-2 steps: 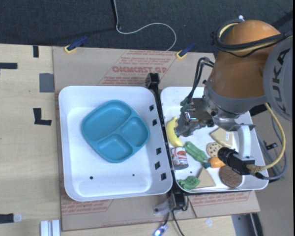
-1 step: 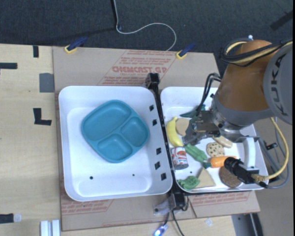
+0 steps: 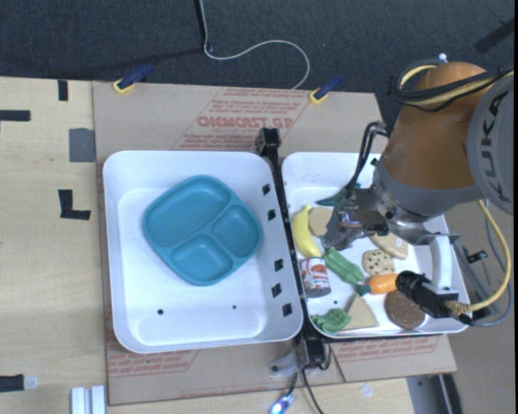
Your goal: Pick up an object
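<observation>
While the gripper [image 3: 344, 224] hung over the right bin [image 3: 304, 169], just beside the banana [image 3: 304, 231], its finger state was unclear; "KUKA" on the arm [image 3: 492, 149] was partly readable.

This is a robotics lab test bench, not a home. Two white bins [image 3: 121, 231] sit on printed cardboard [image 3: 242, 119] clipped at the bench's far edge. A loose cable [image 3: 242, 54] trails over dark carpet [image 3: 86, 15], and black tape marks [image 3: 9, 123] dot the bench's left side.
</observation>
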Action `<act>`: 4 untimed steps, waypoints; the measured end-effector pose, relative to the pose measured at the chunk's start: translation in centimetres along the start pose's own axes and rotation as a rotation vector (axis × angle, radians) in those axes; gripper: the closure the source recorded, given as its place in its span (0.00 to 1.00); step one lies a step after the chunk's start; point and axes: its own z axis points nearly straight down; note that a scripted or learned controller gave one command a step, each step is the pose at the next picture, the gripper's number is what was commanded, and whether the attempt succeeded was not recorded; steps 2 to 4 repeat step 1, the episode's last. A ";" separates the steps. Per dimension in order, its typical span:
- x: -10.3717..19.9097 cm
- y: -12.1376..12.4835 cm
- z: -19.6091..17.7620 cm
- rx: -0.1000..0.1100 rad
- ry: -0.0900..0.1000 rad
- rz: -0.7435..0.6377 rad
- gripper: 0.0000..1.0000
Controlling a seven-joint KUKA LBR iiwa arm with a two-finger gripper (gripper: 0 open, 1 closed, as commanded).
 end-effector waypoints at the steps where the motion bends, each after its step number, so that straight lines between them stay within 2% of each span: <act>1: 10.4 0.1 -15.7 -0.020 0.007 -0.012 1.00; 4: 10.4 0.1 -15.7 -0.020 0.007 -0.012 1.00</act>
